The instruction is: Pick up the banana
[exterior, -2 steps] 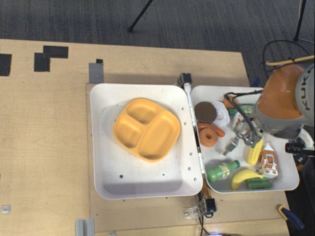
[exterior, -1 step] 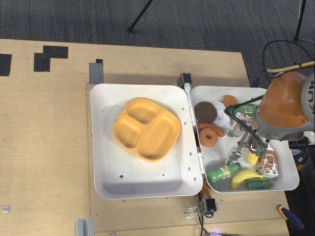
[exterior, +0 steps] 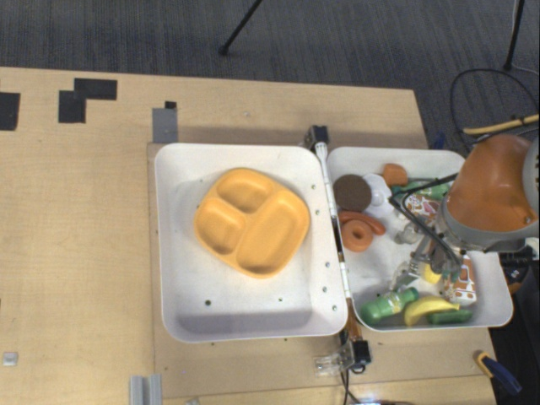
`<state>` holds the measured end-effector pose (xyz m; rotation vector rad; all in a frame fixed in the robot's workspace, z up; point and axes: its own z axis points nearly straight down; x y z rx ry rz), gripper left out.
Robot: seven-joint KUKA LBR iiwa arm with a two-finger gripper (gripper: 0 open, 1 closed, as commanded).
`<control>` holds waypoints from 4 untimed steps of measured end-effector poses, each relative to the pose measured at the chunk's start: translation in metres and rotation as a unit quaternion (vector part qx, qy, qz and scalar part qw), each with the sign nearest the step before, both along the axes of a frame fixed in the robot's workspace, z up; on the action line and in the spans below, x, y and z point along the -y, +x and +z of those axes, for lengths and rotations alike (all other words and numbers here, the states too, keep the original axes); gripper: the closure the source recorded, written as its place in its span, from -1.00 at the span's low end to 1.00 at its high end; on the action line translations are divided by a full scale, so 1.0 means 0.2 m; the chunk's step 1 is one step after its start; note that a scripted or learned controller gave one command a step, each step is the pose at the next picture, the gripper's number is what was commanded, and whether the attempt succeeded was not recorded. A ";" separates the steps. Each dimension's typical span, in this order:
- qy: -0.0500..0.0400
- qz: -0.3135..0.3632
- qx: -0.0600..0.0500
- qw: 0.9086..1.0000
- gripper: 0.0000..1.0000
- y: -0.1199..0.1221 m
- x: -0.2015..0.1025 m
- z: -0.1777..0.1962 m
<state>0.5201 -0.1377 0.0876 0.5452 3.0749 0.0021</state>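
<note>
The claw (exterior: 424,270) hangs in the right bin (exterior: 498,310) just above the banana (exterior: 424,309), though I cannot tell its spread

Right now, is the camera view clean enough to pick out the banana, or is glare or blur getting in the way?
Camera view: lighting is even, with soft shadows and no glare on the right bin. The whole frame is slightly soft. The banana reads as a clear yellow curve beside green items. The claw is thin, cluttered and hard to resolve.
</note>
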 end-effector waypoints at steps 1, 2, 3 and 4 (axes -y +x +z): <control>0.001 0.000 -0.001 1.000 1.00 0.01 0.00 0.05; -0.001 0.178 -0.007 0.984 1.00 0.04 -0.33 0.48; -0.002 0.181 -0.007 0.984 1.00 -0.04 0.09 0.47; -0.001 0.181 -0.007 0.983 -1.00 -0.04 0.08 0.47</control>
